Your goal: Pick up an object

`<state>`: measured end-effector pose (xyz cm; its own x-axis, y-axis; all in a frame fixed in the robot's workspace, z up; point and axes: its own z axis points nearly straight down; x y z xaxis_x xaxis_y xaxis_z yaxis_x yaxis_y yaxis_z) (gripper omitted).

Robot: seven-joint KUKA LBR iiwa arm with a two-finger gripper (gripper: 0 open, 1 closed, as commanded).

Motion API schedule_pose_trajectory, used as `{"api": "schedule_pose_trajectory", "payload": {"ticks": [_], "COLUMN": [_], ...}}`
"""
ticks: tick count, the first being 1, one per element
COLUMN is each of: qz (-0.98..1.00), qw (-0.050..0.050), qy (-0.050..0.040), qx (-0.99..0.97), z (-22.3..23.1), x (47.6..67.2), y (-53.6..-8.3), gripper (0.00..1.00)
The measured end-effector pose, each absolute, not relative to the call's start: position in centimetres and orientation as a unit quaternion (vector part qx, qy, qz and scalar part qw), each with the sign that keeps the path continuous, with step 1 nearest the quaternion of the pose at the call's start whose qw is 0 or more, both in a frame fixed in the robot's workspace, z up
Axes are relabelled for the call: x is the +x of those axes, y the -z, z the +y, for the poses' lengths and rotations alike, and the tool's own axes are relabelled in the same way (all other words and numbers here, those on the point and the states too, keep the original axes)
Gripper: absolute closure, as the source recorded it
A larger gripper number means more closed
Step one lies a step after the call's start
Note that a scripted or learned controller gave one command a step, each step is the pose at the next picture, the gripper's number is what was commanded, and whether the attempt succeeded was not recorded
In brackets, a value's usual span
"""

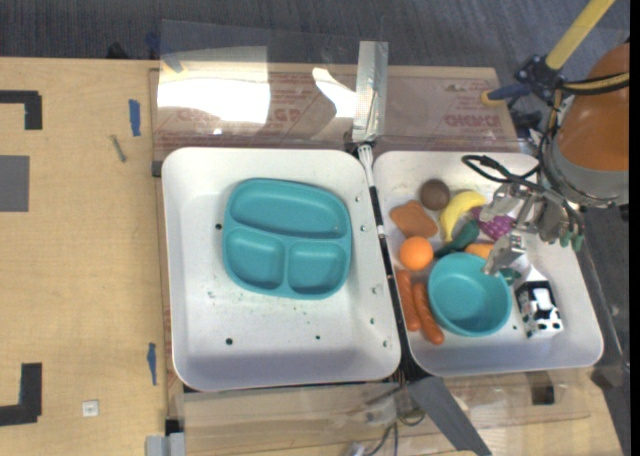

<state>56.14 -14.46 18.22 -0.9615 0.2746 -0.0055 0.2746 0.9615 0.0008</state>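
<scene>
Right bin point(585, 339) crowded; gripper point(507, 234) above teal bowl point(468, 294) rim, jaw state unclear; left bin point(190, 274) roomier.

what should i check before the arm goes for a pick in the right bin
1. Claw over the right bin, not the left: ok, it sits above the pile beside the teal bowl.
2. Claw open or shut: cannot tell, cables and fittings hide it.
3. Anything already held: cannot tell, nothing is seen between the claw's tips.
4. A target with free room around it: not ok, the banana, orange ball, brown ball and bowl crowd each other.
5. Easier target nearby: ok, the black and white toy lies apart near the bin's right side.
6. Left bin's teal tray away from the claw: ok.
</scene>
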Motion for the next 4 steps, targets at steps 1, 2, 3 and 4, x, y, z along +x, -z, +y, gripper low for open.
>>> {"api": "schedule_pose_trajectory", "payload": {"ticks": [1, 2, 3, 4], "qz": [0.959, 0.926, 0.9, 0.901], "qw": [0.002, 0.007, 0.01, 0.018], "qy": [-0.0002, -0.0016, -0.0014, -0.0059], "qx": [0.285, 0.378, 0.435, 0.433], "z": [-18.1, -17.5, -17.6, -17.2], "x": [59.3, 52.6, 48.5, 49.2], "y": [-9.5, -9.1, -9.1, -10.6], "gripper": [0.0, 0.0, 0.0, 1.0]}}
